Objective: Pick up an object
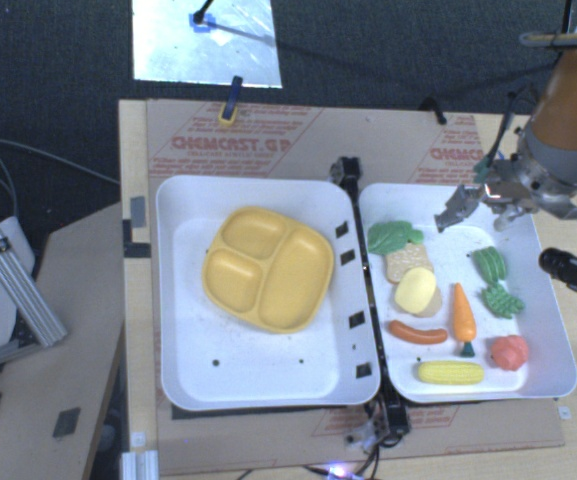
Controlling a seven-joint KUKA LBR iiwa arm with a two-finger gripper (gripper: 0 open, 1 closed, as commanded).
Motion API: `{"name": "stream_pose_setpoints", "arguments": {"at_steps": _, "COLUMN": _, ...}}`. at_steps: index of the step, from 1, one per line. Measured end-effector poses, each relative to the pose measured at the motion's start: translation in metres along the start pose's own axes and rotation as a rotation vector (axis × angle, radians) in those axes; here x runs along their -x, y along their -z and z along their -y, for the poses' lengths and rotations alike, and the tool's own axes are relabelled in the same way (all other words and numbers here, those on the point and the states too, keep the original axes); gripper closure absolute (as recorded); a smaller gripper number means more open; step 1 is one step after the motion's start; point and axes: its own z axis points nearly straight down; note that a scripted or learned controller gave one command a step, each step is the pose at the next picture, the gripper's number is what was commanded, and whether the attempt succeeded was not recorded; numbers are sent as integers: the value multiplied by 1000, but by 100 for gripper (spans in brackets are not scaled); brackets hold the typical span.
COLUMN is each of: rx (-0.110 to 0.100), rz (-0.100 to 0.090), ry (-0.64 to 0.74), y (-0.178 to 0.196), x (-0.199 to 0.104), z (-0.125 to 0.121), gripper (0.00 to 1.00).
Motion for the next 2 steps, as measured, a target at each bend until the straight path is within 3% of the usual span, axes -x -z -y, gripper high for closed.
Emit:
{"name": "stream_pose_setpoints", "arguments": {"at_steps": 1, "rx": -16, "rz": -3, "ry": -6, "y": -118, "x": 11, "z": 68, "gripper": 0}}
{"name": "stream_pose_setpoints", "arguments": {"at_steps": 2, "rx": -3, "rz": 0, "ry": -4, "y": -154, "x": 41, "z": 59, "gripper": 0}}
